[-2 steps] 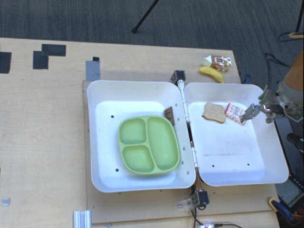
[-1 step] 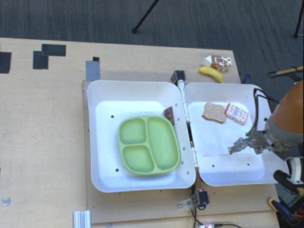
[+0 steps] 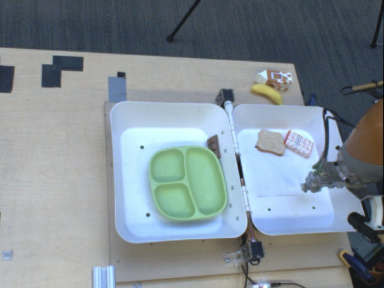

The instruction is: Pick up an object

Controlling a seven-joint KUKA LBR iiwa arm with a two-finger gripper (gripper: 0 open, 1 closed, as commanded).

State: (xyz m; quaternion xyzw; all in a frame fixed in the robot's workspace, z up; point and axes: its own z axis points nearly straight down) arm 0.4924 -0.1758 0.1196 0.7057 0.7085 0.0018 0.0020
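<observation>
Hovering tool (image 3: 313,183) | right bin (image 3: 282,221); packet (image 3: 298,143) print unreadable

No legible text, label, brand, number or sign found. Red-and-white printed packet (image 3: 298,143) in right bin (image 3: 288,221): markings too small to read. Small orange-and-white carton (image 3: 277,77) on bench (image 3: 54,179) beside banana (image 3: 267,93): print likewise unreadable.
</observation>
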